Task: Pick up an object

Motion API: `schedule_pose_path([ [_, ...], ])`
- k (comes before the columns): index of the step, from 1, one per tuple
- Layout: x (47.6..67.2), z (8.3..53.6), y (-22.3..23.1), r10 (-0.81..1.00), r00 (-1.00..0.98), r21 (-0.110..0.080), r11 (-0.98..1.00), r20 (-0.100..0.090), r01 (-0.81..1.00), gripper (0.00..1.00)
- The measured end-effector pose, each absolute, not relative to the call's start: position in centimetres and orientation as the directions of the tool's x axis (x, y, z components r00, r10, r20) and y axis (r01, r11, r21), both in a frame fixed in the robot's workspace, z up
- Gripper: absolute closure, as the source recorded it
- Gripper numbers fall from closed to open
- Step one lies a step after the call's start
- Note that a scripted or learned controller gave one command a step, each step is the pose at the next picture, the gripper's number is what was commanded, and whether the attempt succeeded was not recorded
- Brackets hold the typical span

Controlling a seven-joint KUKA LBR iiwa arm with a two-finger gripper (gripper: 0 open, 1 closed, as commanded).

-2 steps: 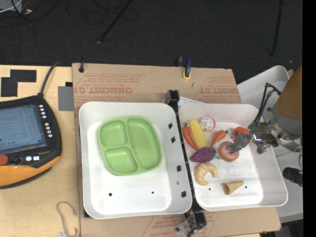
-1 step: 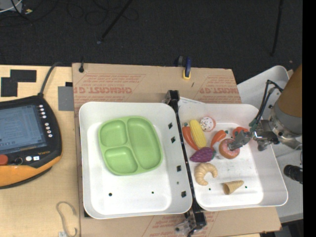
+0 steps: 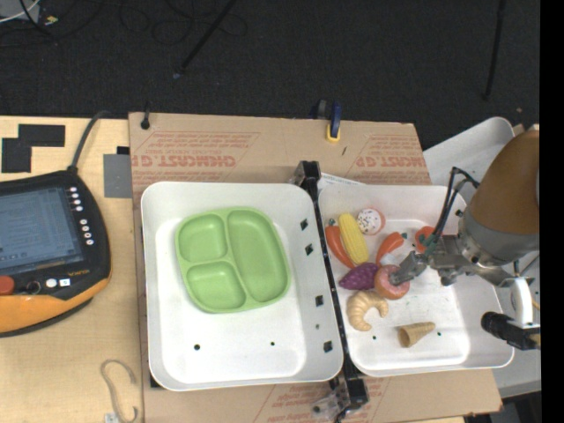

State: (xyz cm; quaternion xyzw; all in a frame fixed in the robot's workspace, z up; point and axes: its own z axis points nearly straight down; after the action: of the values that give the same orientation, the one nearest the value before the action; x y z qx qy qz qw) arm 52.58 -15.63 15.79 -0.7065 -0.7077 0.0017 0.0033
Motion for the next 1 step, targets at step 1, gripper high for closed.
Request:
schedule_pose_path([
  [1, 52.25, 11.69, -15.35, 1.0, -0.002, -0.003, 0.002, 0.002, 1.0, 0.0],
])
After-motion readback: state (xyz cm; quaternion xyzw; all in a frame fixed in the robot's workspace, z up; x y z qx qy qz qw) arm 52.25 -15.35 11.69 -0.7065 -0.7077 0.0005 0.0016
